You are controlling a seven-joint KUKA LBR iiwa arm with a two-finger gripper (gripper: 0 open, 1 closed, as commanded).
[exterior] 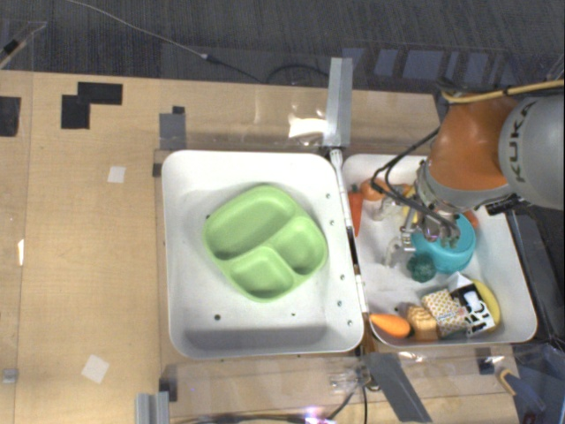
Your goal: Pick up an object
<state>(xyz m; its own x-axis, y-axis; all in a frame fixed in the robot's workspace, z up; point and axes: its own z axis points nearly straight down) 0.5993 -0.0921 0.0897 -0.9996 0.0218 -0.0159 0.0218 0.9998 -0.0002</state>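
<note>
— Teal plastic cup (444, 252) in the right white bin (523, 316): where exactly, and how much room around it?

— Mid-bin, slightly toward the right wall. Near of it lie a patterned tan block (440, 312), a black-and-white printed box (473, 307) over a yellow banana (490, 305), and an orange carrot-shaped toy (389, 326) at the near-left corner. A bare patch of bin floor lies to its left.

— Which way does it point?

— Seems upright, but the arm covers its top, so I can't be sure.

— And the arm?

— Grey with an orange band (472, 148), reaching in from the right, wrist bent down; the gripper (430, 233) sits right over the cup's far-left rim. Whether the jaws are open or closed, I cannot tell.

— The left white bin (181, 237)?

— A green three-compartment plate (266, 241) lies in its middle, with free floor all round.
</note>
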